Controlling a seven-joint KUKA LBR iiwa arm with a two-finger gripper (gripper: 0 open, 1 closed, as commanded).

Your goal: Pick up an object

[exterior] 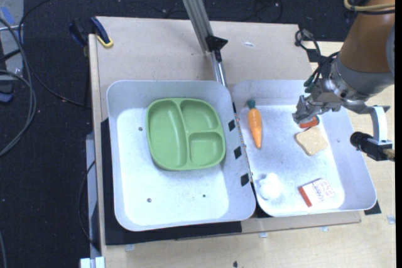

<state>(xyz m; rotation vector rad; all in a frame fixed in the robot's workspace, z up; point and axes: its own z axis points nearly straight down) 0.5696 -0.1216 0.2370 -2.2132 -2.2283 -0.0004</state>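
Readable text: I can make out none anywhere on my feed.
Small red-and-white flat packet [318,192]: lying well below the gripper [306,115] in the right bin; I see printing on its white face, but it is too small and blurred to read.

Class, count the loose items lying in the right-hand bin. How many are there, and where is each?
4. The carrot lies at the left side, the bread slice just below the gripper, the white ball near the front-left, the red-and-white packet front-right. The arm may hide more.
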